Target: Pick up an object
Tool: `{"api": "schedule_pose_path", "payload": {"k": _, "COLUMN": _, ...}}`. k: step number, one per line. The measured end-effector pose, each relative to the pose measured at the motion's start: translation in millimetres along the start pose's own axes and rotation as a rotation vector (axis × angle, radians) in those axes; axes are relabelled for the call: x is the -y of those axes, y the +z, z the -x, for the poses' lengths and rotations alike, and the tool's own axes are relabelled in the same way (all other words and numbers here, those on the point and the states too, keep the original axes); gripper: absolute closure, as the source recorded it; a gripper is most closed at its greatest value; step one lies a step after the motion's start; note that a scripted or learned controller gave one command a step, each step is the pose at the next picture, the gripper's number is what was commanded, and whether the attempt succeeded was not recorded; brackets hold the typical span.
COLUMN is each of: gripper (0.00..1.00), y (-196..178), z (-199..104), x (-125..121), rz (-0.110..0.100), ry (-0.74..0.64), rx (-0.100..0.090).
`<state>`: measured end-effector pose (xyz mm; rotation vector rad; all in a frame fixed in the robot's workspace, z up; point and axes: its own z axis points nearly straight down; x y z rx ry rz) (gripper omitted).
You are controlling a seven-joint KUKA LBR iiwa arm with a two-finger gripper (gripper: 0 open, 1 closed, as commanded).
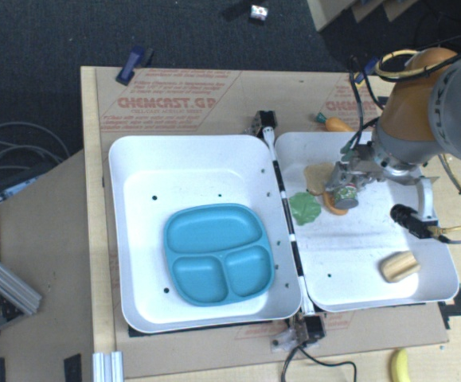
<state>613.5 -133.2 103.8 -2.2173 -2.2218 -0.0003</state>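
Blue tray (218, 253) clear; hand (342, 191) (fingers unclear) hides an orange object (338, 206).

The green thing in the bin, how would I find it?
Look at the right white bin, the one the grey arm reaches into. Beside its left wall lies a flat, round green piece. The orange object and tan block near it differ in colour.

The only readable stuff is red print on the brown board (174, 94) under the bins. Biggest line looks like "CHEMCAST G.P", repeated partly over near the right side. The smaller lines around it are way too blurry to make out.
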Motion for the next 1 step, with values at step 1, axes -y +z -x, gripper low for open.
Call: {"api": "schedule_pose_path", "payload": {"k": 1, "gripper": 1.00, "y": -81.0, "z": -77.4, "x": 31.7, "rz": 0.002, "ry": 0.000, "rx": 0.001}}
